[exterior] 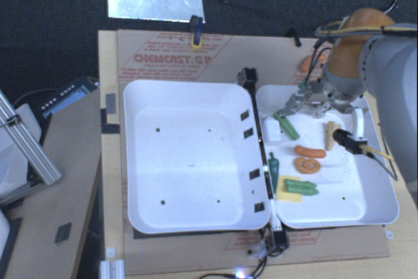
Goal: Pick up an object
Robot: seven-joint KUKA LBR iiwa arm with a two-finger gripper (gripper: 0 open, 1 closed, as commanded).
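The hand is seen in the upper part of the right bin, low over its floor; whether it is released or clenched cannot be told. A long green object lies just below and left of it, its long axis running from upper left to lower right. Nothing is seen grasped.

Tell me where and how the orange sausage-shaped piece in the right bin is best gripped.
Probably across the middle of the orange sausage-shaped piece, coming straight down. It lies flat and nearly level across the view, with bare bin floor above it; the orange ring sits close below, so keep the closing narrow.
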